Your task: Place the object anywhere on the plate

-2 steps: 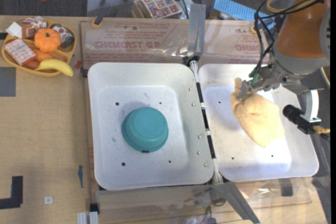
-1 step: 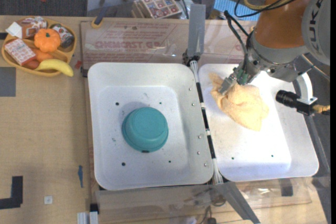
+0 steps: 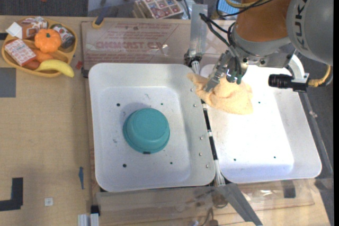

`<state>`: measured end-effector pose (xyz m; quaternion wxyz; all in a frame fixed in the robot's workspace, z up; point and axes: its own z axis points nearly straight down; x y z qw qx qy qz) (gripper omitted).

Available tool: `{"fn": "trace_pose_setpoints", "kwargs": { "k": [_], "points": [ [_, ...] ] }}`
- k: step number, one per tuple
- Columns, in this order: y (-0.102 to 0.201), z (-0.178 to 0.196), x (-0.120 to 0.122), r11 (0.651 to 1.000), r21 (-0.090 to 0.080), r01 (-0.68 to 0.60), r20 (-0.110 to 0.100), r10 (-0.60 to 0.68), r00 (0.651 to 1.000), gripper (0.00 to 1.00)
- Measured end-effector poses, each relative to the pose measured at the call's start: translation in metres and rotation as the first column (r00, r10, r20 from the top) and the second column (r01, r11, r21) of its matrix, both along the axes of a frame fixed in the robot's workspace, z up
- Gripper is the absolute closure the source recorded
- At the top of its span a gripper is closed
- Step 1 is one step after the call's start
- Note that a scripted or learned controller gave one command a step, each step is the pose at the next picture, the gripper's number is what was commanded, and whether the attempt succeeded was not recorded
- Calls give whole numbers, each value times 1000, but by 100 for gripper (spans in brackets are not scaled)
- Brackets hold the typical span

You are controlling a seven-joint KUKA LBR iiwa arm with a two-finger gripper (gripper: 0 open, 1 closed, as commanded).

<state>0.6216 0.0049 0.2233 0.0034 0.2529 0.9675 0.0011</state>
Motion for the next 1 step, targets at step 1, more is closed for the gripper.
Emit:
{"fn": "trace_pose_setpoints", "kwargs": {
  "k": [1],
  "points": [
    [48, -8, 13, 921, -2, -390, 1, 390, 921, 100]
  ]
}}
